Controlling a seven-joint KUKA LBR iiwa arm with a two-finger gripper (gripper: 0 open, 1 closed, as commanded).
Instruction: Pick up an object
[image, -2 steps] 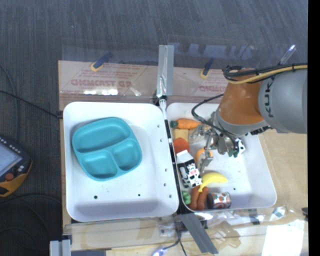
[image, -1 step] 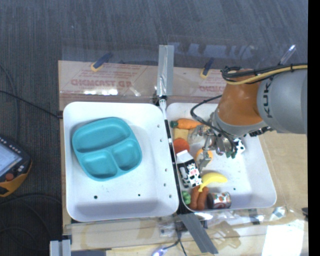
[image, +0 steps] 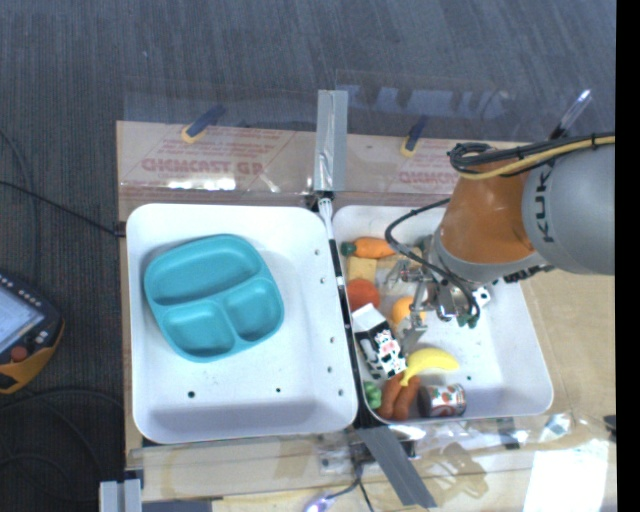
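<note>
Nearest, the grey arm (image: 560, 215) hangs over the right bin (image: 520, 350), its hand (image: 440, 305) low among toys; whether it grips anything I cannot tell. At its 6 o'clock lies a banana (image: 430, 361), at 10 o'clock a carrot (image: 372, 247). Left bin (image: 300, 390) holds a teal tray (image: 212, 295).

Two shallow white plastic bins side by side on bench — left bin (image: 190, 400), right bin (image: 520, 370). One teal three-compartment plastic plate (image: 212, 295) in left bin. Right bin, toy food pile: one orange carrot (image: 372, 247), one yellow banana (image: 428, 361), one dark can with red label (image: 441, 401), one black-and-white cow-print carton (image: 385, 350), one red round piece (image: 362, 293). Rest of pile too tangled to count — several more small pieces.
</note>
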